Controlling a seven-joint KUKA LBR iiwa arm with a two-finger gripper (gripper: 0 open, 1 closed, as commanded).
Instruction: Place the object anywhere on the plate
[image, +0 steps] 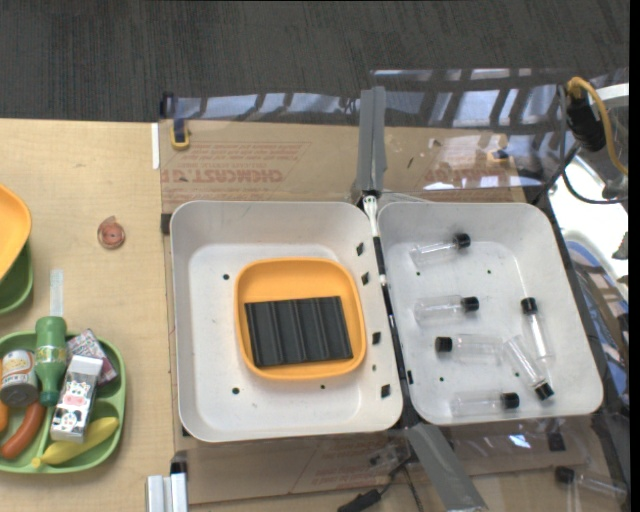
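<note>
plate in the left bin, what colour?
Orange-yellow plate, with a dark grey ribbed slab lying on it; camera view.

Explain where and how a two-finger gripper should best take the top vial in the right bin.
Probably grip the top vial mid-tube, from above, fingers closing across its narrow width. It lies flat, nearly left-right, black cap to the right, well apart from the other vials.

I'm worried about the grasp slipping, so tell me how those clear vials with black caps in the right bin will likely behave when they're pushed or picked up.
The vials lie on their sides and look round, so a nudge would probably roll them across the right bin. Their clear walls look smooth, likely slippery between fingers. They look small and thin, so probably light, perhaps fragile.
</note>
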